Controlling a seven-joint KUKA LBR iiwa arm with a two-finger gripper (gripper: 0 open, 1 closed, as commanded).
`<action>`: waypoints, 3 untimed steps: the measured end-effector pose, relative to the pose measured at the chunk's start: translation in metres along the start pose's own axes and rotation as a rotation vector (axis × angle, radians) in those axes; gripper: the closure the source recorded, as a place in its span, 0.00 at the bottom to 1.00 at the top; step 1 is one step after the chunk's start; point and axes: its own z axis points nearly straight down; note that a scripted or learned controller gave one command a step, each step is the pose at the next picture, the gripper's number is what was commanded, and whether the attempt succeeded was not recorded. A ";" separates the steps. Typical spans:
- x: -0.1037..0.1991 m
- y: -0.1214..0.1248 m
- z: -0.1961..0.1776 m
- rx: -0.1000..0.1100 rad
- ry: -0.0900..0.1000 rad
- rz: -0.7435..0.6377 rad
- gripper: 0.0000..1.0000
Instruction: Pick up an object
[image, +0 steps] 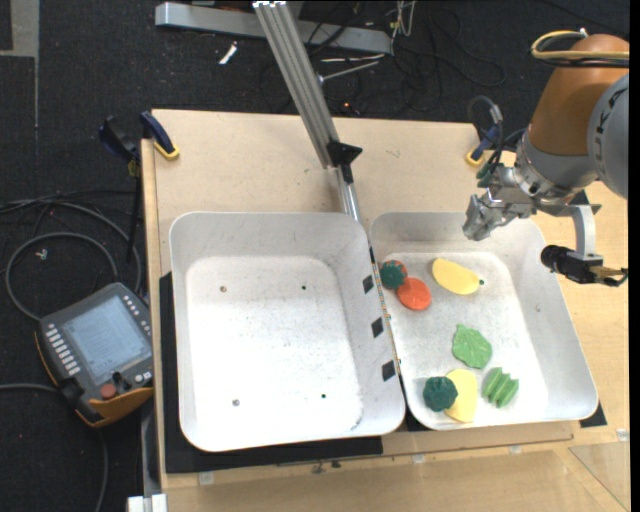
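My gripper (480, 221) hangs over the far rim of the right bin (560, 330), above and a little right of a yellow banana-shaped piece (456, 276). Nothing shows between its fingers. An orange-red round piece (414, 294) touches a small dark green and red piece (393, 272) near the bin's left wall. Toward the front lie a light green leafy piece (472, 346), a dark green broccoli-like piece (438, 392) against a pale yellow piece (464, 394), and a ridged green piece (500, 386).
The left bin (200, 300) sits beside the right one. A slanted metal pole (305, 90) rises from the back between the bins. A teach pendant (95, 350) rests on the floor at the left. Clamps (160, 140) grip the bench's far corners.
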 end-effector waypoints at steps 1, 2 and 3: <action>0.000 0.002 -0.036 0.003 0.000 0.000 1.00; 0.060 0.006 -0.037 0.008 0.004 -0.006 1.00; 0.105 0.003 -0.041 0.009 0.004 -0.005 1.00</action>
